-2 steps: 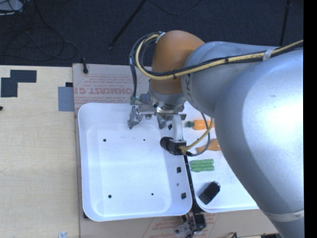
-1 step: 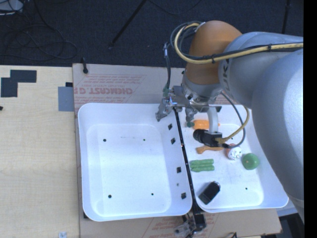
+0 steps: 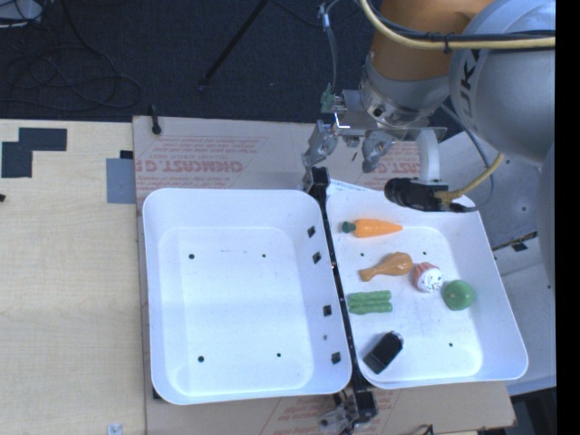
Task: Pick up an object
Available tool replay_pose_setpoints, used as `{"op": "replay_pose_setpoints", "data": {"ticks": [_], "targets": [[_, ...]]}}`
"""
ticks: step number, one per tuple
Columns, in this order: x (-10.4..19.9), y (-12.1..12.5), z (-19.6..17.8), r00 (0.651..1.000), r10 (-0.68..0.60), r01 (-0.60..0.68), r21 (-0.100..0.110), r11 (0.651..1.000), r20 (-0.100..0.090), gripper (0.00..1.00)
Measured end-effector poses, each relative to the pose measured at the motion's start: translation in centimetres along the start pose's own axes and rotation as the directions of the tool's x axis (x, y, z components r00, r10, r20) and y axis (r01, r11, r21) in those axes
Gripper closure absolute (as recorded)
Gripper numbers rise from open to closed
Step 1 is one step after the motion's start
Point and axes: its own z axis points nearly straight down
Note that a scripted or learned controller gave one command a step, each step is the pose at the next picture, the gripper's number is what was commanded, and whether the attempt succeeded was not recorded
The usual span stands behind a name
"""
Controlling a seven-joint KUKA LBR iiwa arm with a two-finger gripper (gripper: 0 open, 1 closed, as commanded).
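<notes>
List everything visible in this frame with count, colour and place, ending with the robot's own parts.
left bin: 1, white, left half of bench.
right bin: 1, white, right half of bench, holding all the small things.
toy carrot: 1, orange, upper part of right bin.
toy drumstick: 1, tan, middle of right bin.
green bean pods: 1 bunch, green, below the toy drumstick.
small ball: 1, white and red, right of the toy drumstick.
round green thing: 1, green, beside the small ball.
black block: 1, black, bottom of right bin.
cardboard sheet: 1, brown, under both bins.
arm: 1, grey and orange, upper right.
pincer: 1, metallic, open, above the bins' top edge, holding nothing.

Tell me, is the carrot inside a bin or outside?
Inside. The carrot lies flat on the floor of the right bin, near its far wall.
</notes>
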Motion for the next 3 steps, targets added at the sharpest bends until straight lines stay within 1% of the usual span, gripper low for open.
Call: {"op": "replay_pose_setpoints", "data": {"ticks": [1,2,3], "targets": [[0.0,-0.2,0.1,1.000,-0.001,0.001,0.019,1.000,0.002,1.00],[4.8,-0.1,-4.3,1.000,-0.002,0.002,0.013,1.000,0.000,1.00],[7.7,-0.2,-3.1,1.000,-0.001,0.000,0.019,1.000,0.002,1.00]]}}
